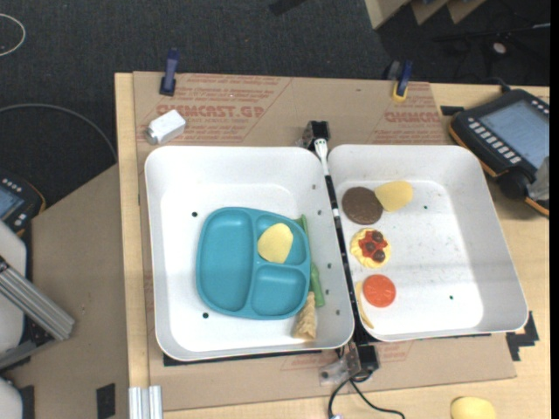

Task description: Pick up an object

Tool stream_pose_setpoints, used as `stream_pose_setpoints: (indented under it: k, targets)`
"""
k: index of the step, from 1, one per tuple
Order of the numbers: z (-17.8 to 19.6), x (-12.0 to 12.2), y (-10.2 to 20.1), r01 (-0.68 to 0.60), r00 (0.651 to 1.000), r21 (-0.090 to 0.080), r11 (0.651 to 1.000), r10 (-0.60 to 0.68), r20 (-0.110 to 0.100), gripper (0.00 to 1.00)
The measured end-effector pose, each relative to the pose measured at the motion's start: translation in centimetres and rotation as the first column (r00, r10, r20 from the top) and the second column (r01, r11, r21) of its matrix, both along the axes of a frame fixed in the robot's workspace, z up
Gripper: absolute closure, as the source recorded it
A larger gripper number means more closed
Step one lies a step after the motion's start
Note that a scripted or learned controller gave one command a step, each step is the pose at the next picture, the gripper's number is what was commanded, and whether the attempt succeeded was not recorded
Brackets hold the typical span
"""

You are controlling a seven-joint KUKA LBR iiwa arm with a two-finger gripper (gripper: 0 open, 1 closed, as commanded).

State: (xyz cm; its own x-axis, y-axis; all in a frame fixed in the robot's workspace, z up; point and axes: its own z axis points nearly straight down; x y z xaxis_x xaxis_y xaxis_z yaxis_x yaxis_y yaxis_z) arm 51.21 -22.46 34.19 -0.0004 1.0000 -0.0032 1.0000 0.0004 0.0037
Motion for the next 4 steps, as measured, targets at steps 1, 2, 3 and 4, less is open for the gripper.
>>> stream_pose_setpoints:
  k: [1, 2, 3, 4]
  targets:
    - [-6.1, 1.9, 0.1, 0.0, 1.0, 0.004, 1.0, 0.0, -0.006, 1.0]
    - [-9.4, 11.8, 0.1, -0.003, 1.0, -0.002, 1.0, 0.003, 0.006, 1.0]
    - [-12.4, 12.9, 0.1, -0.001, 1.0, 0.002, 1.0, 0.001, -0.003, 1.0]
    - [-14.5, 15.6, 0.1, -0.002, 1.0, 0.0, 1.0, 0.002, 0.001, 1.0]
